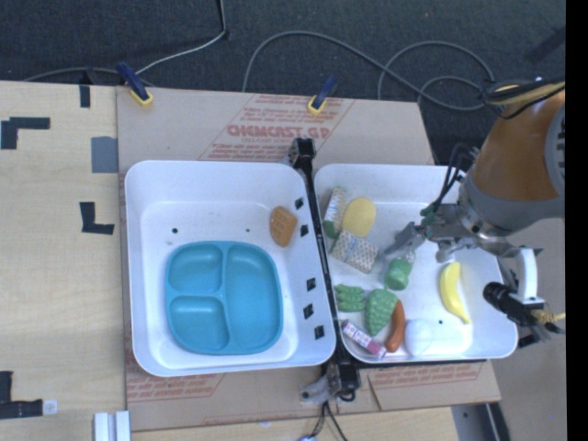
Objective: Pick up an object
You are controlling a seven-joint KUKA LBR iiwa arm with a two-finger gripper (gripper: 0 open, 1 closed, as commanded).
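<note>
1. A smooth curved banana [451,291] lies in the right bin [478,184], beside bumpy green toys [378,309].
2. The gripper [411,238] hovers near a green piece [399,274]; its jaws' state is unclear.
3. A glossy blue tray [224,297] fills the left bin [147,246].

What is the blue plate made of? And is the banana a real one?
The blue plate looks like hard plastic: one even colour, a smooth matte surface, and moulded compartments with rounded edges. The banana is probably a plastic toy too, since its yellow is perfectly even, with no brown spots, though at this size I can't be sure. The bins seem to be smooth white plastic.
</note>
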